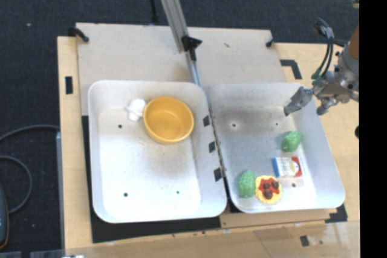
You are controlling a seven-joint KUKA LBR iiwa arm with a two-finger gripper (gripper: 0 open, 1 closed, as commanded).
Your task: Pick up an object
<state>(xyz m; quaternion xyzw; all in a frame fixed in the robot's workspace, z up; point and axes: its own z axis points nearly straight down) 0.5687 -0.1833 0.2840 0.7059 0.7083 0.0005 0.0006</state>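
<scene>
Nearest the camera, along the front of the right bin [314,130], lay a tight cluster: a green lump [246,183], a yellow disc [268,189] with dark red bits on it, just beside the lump, and a small carton [287,167] touching the disc's upper right. A second green piece [291,141] sat alone a little farther back, near the carton but apart from it. In the left bin [109,148] stood an orange bowl [169,119], upright, with a small white thing [136,108] just beside its left rim.

The gripper [308,101] hung over the back right part of the right bin, its two fingers spread apart with nothing between them. No object had been lifted; every one rested on a bin floor. The lone green piece was the closest target, in front of the fingers and slightly to their left.

Several things could spoil a try from this pose. Going straight down, the fingers would likely meet bare bin floor, since nothing lay under them. The green piece looked rounded and could squirt out sideways if caught off-centre. Reaching for the front cluster risked pinching two items together or shoving the carton against the disc. The bin's raised right wall was near the arm, and a low approach could clip it.
</scene>
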